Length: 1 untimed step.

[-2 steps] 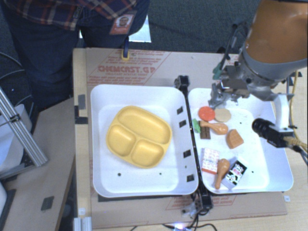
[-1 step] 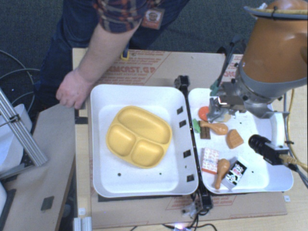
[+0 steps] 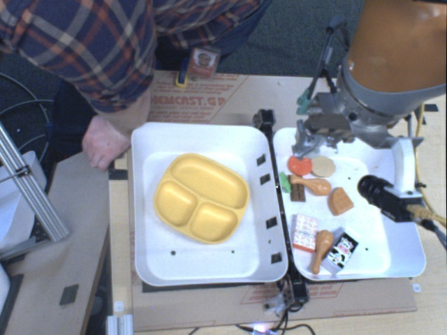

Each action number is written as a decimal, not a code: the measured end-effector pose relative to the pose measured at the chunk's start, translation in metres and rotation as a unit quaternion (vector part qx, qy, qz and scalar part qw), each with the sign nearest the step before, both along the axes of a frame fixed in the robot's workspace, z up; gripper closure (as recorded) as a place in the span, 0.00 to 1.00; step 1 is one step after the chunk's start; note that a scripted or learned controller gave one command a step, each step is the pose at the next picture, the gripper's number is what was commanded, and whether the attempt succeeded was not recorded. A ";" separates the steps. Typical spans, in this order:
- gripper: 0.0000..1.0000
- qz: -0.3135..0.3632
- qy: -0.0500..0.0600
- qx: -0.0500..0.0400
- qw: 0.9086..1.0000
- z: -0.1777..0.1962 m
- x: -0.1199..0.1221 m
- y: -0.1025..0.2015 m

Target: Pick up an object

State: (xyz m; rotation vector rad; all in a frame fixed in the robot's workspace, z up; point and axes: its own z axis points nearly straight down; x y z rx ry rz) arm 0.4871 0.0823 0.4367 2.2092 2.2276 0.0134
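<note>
The right bin holds several toy foods: a red piece, a round tan biscuit, a drumstick, an orange-brown chunk, a pink-and-white packet, a second drumstick and a black-and-white box. My gripper hangs over the bin's far left corner, just above the red piece and the biscuit. The arm's grey wrist and orange band rise behind it at the upper right. I see nothing held.
A yellow divided plate lies in the left bin. A person in a plaid shirt leans over the bench's far left, with a hand at the left bin's corner. A black cylinder juts over the right bin's right side.
</note>
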 end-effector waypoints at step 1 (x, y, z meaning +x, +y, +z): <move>1.00 0.004 0.000 0.002 1.000 0.068 -0.001 0.107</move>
